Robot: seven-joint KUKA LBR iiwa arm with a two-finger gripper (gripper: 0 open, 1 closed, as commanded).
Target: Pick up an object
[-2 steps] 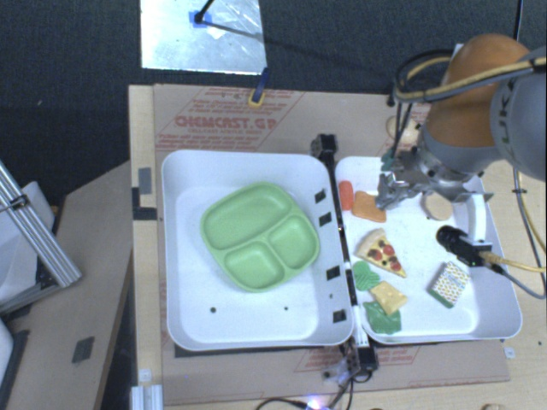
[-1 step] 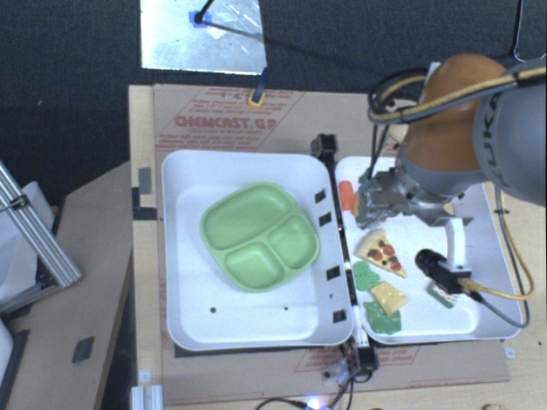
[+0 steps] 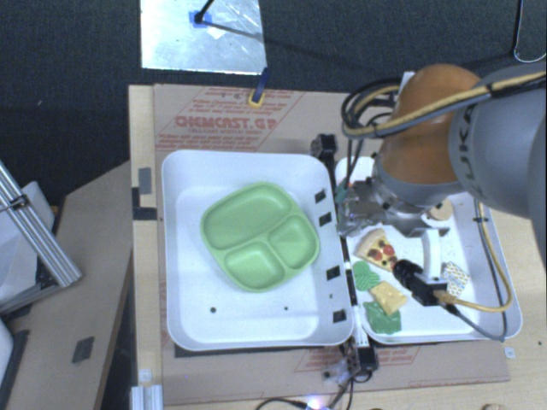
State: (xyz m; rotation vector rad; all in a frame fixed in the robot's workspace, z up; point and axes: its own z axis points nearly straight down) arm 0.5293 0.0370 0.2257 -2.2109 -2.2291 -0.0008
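Where gripper [image 3: 355, 220] hangs, pizza slice [image 3: 377, 248] just beside, apart.

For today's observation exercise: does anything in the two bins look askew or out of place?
Nothing looks damaged or spilled. The green divided plate sits at a slant in the left bin, and toy food, including a pizza slice, lies jumbled in the right bin.

Glossy green plastic plate [image 3: 259, 237] lies in smooth white bin [image 3: 190, 314].
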